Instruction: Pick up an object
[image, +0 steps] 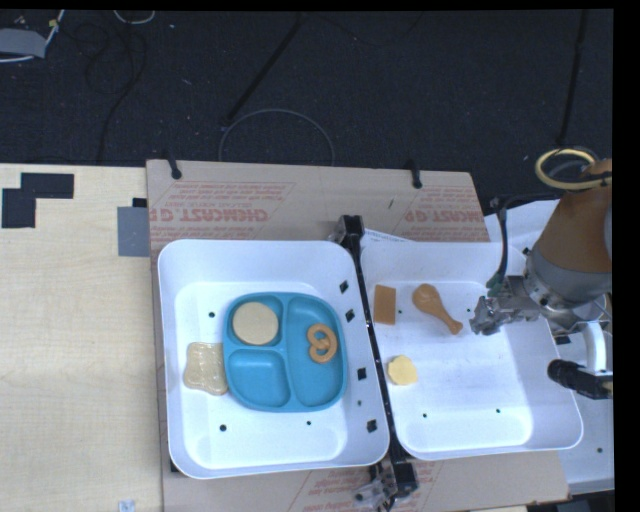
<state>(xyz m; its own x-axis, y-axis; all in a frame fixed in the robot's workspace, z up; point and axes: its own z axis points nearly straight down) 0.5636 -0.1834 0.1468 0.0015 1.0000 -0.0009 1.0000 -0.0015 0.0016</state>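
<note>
We see the right bin (470, 405) directly under the gripper (490, 316), its white floor spreading out below and to the left of it. The left bin (195, 275) sits well to the gripper's left, touching the right bin along a black joint (352, 236). Both rest on a cardboard sheet (300, 205) with mirrored red print, which extends behind the gripper and away to its left. Two black clips (175, 168) hold its far edge. Much farther left lies the pale wooden bench (70, 350), bearing a grey square (131, 230) and a black stepped mark (35, 197). Beyond everything we see dark carpet (400, 70).
</note>
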